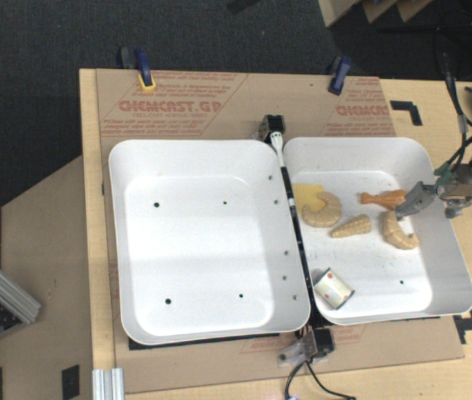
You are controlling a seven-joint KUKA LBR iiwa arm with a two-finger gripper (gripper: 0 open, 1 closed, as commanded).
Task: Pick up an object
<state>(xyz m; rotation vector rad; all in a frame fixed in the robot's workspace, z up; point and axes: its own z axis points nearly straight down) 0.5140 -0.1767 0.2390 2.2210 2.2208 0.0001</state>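
the scene is lit evenly and rather bright from above. the two white bins [194,240] are close to overexposed, with soft grey shading along their inner walls. shadows are short and weak. the dark floor [36,48] looks grainy, and the right edge seems slightly blurred, perhaps from motion.

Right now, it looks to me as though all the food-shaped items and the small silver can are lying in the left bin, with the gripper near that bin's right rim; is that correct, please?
Not quite: the camera view shows them in the right bin, not the left one. The croissant, the orange carrot-like piece and the small silver can all lie there, and the gripper is near that bin's right rim.
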